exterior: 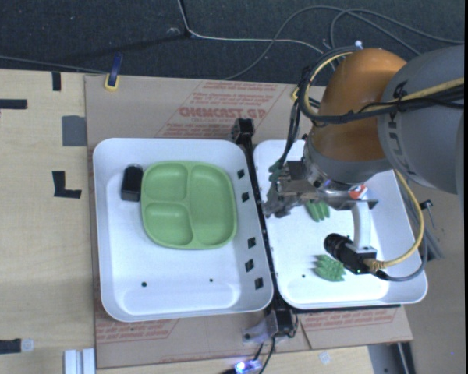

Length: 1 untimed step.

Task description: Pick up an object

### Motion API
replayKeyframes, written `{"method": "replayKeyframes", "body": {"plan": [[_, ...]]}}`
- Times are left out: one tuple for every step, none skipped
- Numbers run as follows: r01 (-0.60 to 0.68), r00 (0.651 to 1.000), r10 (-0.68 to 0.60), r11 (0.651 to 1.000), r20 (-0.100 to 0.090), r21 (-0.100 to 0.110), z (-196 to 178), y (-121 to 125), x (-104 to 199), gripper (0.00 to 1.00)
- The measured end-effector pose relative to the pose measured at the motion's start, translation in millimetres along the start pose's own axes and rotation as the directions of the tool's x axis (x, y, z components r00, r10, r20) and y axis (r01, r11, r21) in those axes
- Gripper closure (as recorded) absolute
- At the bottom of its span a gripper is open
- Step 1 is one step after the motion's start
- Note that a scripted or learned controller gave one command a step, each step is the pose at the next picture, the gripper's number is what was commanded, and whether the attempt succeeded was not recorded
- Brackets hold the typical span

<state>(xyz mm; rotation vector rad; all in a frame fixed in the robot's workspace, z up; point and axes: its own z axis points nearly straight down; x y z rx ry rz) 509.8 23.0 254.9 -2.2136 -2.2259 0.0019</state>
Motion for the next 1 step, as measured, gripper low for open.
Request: {"method": "replayKeyframes", "body": {"plan": [[-0.001, 1.0, 0.001, 1.0, 0.001, 0.003, 23.7, 2.6, 43.9, 1.0]]}}
